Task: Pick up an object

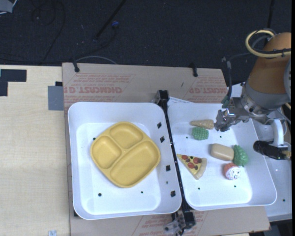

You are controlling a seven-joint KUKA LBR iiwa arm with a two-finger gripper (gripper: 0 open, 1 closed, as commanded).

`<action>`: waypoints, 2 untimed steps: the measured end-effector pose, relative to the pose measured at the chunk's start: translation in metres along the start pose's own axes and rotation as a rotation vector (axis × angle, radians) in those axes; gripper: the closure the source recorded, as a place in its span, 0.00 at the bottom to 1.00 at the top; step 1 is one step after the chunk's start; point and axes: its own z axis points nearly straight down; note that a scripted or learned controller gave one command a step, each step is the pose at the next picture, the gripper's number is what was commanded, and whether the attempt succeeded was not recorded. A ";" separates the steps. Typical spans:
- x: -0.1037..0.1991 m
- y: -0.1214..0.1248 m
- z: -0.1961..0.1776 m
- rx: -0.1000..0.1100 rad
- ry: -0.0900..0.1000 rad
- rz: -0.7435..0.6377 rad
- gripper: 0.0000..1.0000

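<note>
gripper (pixel 222 123) low in right bin (pixel 265 191), just beside tan wedge (pixel 202 124) | fingers: cannot tell if apart | wedge looks light, rigid plastic, likely slick | pinch across its narrow width

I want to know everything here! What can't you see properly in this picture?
- Metal two-finger gripper: too small and dark in the camera view to tell open from shut.
- Small red-and-white round toy: too small to identify.
- Orange-banded grey arm: cut off by the right edge.
</note>
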 end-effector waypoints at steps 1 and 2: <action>-0.001 0.001 -0.043 -0.001 0.000 0.000 1.00; 0.055 -0.004 -0.047 0.005 0.002 -0.004 1.00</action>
